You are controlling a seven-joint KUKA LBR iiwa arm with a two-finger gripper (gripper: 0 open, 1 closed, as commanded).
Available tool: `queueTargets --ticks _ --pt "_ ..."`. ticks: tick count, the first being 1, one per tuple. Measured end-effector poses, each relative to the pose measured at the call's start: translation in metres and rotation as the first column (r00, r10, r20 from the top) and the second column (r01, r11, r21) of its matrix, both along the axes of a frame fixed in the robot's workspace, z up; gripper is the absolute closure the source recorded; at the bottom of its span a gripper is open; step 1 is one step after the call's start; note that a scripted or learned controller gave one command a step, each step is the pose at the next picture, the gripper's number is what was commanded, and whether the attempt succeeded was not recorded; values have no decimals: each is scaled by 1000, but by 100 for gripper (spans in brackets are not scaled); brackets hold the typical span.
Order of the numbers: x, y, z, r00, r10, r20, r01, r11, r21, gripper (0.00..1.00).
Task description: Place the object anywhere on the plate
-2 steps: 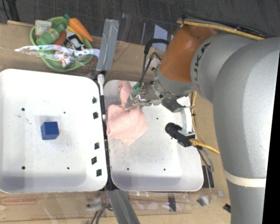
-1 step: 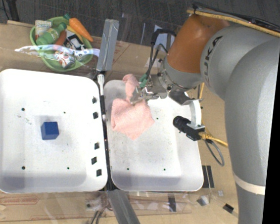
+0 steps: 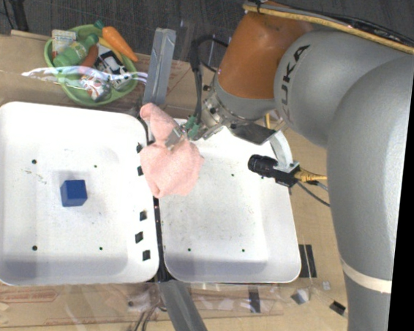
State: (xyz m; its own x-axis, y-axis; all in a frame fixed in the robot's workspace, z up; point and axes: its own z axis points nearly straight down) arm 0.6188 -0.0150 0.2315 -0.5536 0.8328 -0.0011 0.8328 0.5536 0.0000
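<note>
Pink cloth (image 3: 169,166) hangs bunched over the divide between the two bins, near their far edge, its top corner pinched in the fingers of the gripper (image 3: 183,134), so the fingers are closed on fabric. Most of the cloth drapes below the grasp, lower part looks to be touching or just above the rim of the right bin (image 3: 285,257). No obvious plate visible; can't tell which surface counts as one. Left bin (image 3: 14,178) holds a blue cube (image 3: 74,192), well apart from the cloth. Green bowl (image 3: 79,90) of toy food sits on the table (image 3: 13,49) beyond the left bin. My take: lift enough that the trailing fabric clears the rims, move slowly so it doesn't snag or slip, release only once the bulk rests on the target.
</note>
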Motion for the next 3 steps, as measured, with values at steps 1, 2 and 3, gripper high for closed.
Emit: queueTargets --ticks 1,2,3 --pt "7 51 -7 919 395 -1 -395 919 1 100" --pt "4 104 -14 688 726 -2 -726 688 2 100" --pt "11 151 -9 548 836 1 -836 548 -1 100"
